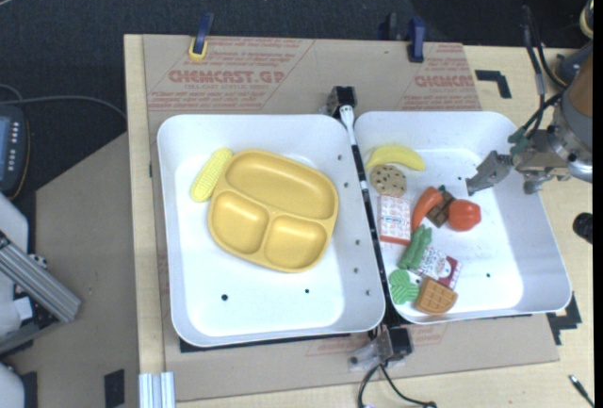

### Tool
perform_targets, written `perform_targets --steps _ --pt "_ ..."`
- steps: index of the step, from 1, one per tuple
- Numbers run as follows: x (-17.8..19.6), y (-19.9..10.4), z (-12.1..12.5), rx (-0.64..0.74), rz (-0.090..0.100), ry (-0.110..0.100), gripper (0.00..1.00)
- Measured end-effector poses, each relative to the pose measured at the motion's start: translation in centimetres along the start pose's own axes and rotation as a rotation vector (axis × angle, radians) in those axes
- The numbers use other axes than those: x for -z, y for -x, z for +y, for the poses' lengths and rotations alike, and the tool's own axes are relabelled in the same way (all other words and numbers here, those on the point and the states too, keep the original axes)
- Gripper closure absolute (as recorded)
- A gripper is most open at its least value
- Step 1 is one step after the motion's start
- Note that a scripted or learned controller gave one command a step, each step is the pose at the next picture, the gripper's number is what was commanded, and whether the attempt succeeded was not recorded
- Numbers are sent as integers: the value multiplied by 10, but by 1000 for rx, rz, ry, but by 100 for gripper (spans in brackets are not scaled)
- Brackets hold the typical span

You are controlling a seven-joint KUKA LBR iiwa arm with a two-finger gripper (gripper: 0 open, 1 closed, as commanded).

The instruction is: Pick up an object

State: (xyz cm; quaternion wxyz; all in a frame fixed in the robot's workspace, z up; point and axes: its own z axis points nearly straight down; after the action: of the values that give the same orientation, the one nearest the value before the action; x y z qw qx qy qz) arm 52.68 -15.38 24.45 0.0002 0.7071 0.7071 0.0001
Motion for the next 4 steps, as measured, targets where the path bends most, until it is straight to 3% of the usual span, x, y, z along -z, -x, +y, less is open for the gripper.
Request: perform_targets --steps 1,3,4 --pt "-56 3 -10 -1 3 -8 0" --pt "-162 0 -5 -1 2 -5 0" --pt "-149 1 -4 -2 -1 1 100"
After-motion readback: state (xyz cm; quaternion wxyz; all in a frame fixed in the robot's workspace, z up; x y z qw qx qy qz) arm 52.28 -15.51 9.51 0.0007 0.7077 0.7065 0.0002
